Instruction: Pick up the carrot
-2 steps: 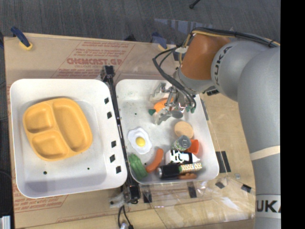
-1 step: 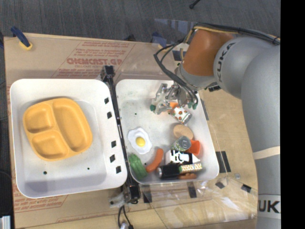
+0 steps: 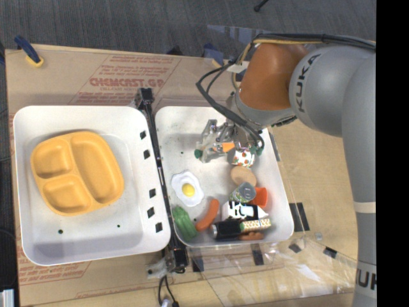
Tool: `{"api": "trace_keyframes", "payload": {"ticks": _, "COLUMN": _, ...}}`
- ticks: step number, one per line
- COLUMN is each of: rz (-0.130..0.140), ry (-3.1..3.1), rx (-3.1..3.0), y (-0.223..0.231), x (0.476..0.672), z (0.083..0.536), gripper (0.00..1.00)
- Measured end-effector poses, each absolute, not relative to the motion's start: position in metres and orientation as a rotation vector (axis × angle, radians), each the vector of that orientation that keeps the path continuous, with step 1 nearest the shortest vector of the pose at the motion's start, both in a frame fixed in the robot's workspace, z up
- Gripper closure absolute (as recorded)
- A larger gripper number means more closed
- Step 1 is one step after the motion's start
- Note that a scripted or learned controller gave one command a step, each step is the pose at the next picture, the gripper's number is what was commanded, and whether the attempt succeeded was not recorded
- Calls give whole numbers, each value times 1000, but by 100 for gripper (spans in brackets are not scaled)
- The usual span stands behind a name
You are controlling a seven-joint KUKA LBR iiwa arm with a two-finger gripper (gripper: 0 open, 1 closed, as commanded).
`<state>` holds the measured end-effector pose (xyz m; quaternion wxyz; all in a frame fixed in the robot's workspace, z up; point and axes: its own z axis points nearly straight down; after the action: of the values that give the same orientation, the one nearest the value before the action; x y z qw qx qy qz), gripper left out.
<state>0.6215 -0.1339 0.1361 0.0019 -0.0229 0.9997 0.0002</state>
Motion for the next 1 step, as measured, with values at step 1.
{"api": "trace_keyframes", "payload": {"ticks": 1, "rz": -3, "ry": 3133, "rx": -79, "y": -134, "x": 623, "z": 147, "gripper": 100}}
